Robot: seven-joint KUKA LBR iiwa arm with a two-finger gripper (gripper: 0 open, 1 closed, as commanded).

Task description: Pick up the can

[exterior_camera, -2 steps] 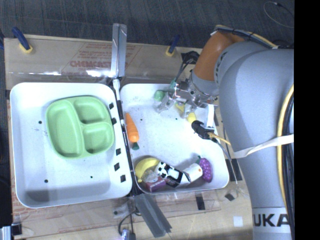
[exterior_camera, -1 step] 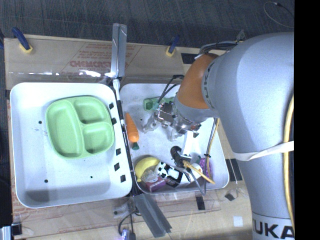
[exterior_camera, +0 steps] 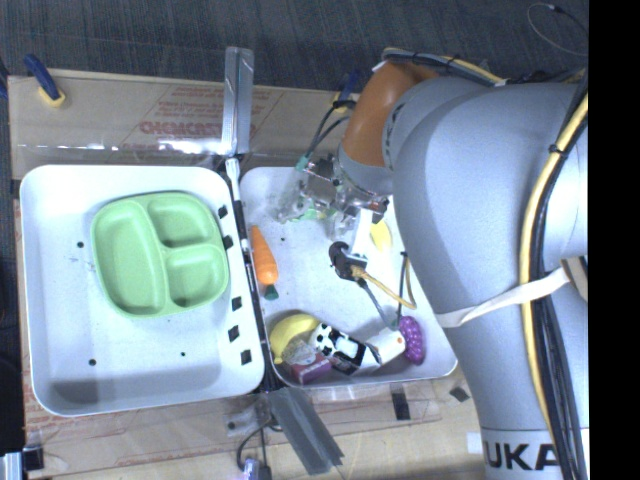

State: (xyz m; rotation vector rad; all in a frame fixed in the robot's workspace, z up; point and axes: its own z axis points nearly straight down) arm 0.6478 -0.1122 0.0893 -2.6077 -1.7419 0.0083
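One maroon can [exterior_camera: 312,370] lies sideways, half hidden; the gripper [exterior_camera: 318,196] state is unclear.

It looks like a robot lab: a big grey KUKA arm [exterior_camera: 500,228] reaches over two white bins [exterior_camera: 50,268] (taped cardboard [exterior_camera: 130,108] underneath), with loose cables [exterior_camera: 555,18] nearby

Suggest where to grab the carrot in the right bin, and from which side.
Take the carrot at mid-body, from straight above, closing across its narrow width. It lies flat, its long axis running along the bin's left wall. That wall sits close beside it, so a sideways approach looks blocked.
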